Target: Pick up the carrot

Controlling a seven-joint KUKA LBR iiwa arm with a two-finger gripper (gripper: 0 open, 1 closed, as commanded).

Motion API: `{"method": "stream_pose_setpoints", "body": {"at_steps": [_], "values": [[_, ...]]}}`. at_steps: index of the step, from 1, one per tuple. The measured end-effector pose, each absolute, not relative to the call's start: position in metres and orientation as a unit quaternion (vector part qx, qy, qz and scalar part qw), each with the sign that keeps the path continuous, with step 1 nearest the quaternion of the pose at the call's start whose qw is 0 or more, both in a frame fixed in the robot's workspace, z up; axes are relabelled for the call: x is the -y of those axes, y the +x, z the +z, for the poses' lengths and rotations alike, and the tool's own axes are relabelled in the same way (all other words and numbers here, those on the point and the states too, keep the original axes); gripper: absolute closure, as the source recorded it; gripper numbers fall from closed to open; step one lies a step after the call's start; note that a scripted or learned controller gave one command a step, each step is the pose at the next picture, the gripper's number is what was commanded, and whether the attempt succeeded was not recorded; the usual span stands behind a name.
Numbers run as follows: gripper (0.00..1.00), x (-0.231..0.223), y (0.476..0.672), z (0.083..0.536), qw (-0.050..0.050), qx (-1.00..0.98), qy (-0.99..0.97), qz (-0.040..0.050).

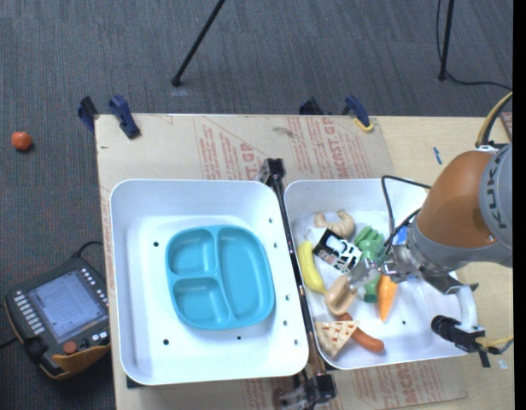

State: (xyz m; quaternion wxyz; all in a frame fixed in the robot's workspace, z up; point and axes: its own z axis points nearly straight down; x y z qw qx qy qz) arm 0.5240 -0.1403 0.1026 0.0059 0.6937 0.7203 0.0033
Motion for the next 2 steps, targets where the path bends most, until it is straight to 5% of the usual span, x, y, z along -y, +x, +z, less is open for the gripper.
{"method": "stream_pose_setpoints", "body": {"at_steps": [1, 2], "values": [[0.00, 0.110, 0.521, 0.090, 0.000, -0.734, 0.680, 0.0010], [0.00, 0.160, 0.551, 0.090, 0.001, -0.813, 0.583, 0.0009]]}}
